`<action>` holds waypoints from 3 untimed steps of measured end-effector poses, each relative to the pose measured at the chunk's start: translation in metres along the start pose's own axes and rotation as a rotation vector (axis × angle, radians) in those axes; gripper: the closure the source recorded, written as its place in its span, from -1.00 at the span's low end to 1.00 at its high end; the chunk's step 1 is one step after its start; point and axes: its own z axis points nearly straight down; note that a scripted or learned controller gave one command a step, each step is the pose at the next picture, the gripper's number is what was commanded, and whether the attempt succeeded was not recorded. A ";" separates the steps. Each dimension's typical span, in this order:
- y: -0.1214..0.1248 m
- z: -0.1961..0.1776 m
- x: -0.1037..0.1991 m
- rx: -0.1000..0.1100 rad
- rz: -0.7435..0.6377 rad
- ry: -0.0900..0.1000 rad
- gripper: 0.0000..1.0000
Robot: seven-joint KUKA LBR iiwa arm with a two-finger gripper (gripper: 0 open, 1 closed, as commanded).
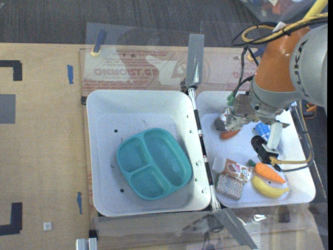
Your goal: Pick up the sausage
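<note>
Worktop (47, 139): pale wood under me, with two shallow white bins side by side.
Left bin (99, 103): holds a teal divided plate (154, 163), lying flat near the middle and towards the front.
Right bin (242, 147): this is where I am reaching in, and where the loose things lie.
My arm (281, 72): comes in from the right, its orange band over the bin's far right part.
My claw (229, 123): low over the far left part of the right bin, right at the sausage; I cannot tell whether it is apart or together.
Sausage (229, 135): small and reddish-orange, on the bin floor just at the near side of my claw, close to the wall shared with the left bin. I cannot tell whether I am touching it.
Carrot (270, 173): front right of the bin, resting against the banana (269, 188).
Patterned packets (238, 170): two, close together at the front, left of the banana.
Blue item (263, 129): right of the sausage, partly under my arm; too hidden to name.
</note>
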 end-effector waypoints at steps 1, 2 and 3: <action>-0.034 0.055 -0.071 0.004 -0.197 0.003 1.00; -0.054 0.095 -0.048 -0.008 -0.553 -0.002 1.00; 0.000 -0.001 0.060 0.000 -0.353 0.001 1.00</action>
